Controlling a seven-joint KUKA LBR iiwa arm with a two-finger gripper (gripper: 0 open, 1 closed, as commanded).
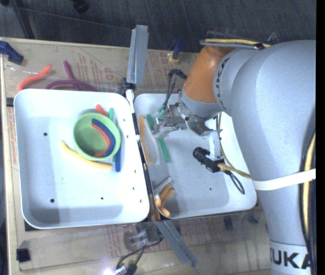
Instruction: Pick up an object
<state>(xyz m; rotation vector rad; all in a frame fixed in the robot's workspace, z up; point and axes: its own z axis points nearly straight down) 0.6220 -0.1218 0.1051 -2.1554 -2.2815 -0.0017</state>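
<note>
Camera view puts the two-finger gripper (163,122), jaw state we can't tell, over the slim green plastic stick (163,149) in the right white bin (231,196); we judge it light, stiff, slippery, best pinched mid-length across its width.

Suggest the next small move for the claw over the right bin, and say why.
Probably a short descent onto the green stick. The claw sits low in the right bin, near its left wall, almost directly above that stick, and nothing is visibly between its tips. The orange pieces lie further off in the bin's near corner, so the stick looks the closer target.
</note>
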